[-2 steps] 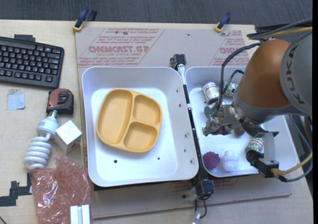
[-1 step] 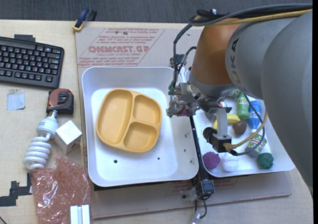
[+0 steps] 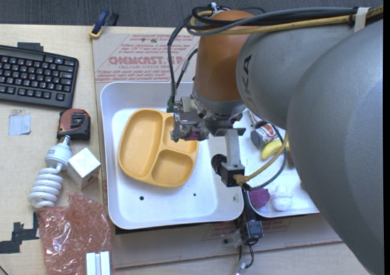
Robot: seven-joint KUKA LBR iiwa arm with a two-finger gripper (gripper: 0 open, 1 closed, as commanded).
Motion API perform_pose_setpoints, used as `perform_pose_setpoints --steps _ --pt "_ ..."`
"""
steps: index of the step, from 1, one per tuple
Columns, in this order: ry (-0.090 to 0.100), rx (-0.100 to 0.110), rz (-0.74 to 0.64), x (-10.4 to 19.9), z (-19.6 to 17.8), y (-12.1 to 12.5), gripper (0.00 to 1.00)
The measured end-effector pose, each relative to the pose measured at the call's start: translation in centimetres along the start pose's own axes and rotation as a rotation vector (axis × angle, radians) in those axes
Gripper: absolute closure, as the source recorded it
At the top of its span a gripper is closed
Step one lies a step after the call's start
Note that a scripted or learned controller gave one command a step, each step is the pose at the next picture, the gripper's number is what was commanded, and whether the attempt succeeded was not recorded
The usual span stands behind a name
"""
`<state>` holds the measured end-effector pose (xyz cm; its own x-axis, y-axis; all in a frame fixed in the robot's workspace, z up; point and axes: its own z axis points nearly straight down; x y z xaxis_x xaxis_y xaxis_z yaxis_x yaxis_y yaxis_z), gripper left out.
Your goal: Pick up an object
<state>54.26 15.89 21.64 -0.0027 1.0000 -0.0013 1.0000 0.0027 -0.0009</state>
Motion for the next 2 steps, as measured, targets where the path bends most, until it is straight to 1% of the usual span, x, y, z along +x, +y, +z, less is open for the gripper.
perform_pose_setpoints --steps 1,2 --pt "0.001 0.001 0.005 -4.4 1.2 -6.5 1.00" --pt "0.001 -0.001 0.004 -8.2 0.9 -6.5 1.00"
